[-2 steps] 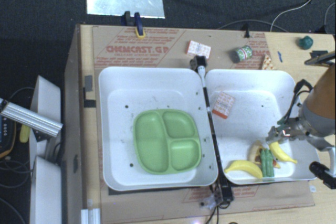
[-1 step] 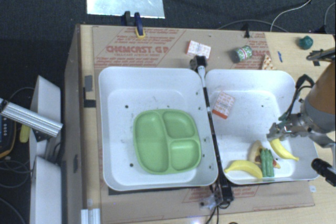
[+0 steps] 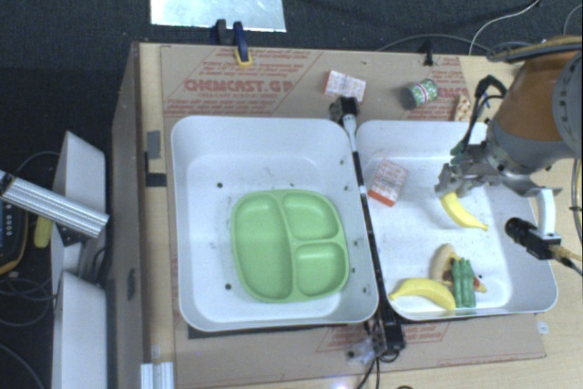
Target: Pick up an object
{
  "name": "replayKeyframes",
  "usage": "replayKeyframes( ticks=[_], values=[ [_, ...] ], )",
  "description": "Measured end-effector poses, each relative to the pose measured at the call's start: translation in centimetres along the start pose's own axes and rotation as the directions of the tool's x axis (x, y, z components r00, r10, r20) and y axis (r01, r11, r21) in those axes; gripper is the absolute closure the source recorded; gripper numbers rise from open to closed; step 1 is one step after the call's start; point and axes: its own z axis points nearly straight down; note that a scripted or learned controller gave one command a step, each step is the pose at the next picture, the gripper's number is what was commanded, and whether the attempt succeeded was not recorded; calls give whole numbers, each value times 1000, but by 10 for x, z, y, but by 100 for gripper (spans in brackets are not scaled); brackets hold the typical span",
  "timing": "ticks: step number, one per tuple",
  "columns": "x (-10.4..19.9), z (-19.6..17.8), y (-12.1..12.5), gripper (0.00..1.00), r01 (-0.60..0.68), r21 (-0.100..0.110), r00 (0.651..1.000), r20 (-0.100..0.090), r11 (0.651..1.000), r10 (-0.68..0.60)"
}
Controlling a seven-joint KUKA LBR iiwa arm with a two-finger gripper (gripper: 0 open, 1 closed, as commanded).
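My gripper point(image 3: 453, 182) hangs low over the right bin point(image 3: 528, 287), near its upper right part. Just below it lies a small yellow banana point(image 3: 463, 212), whose upper end reaches up to the gripper. A white and red carton point(image 3: 387, 182) lies at the bin's upper left. Along the bin's front edge are a second banana point(image 3: 424, 291), a green vegetable point(image 3: 465, 281) and a brownish piece point(image 3: 444, 259).
The left bin point(image 3: 200, 159) holds a green divided plate point(image 3: 290, 244). On the cardboard behind the bins lie a small packet point(image 3: 345, 86) and a green can point(image 3: 422, 92). A black attachment point(image 3: 528, 238) sticks out from the arm over the right bin's edge.
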Motion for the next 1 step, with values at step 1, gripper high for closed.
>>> replayKeyframes(
  ticks=[1],
  values=[
    [108,-37,19,100,1,0,1000,-1,1000,-1]
  ],
)
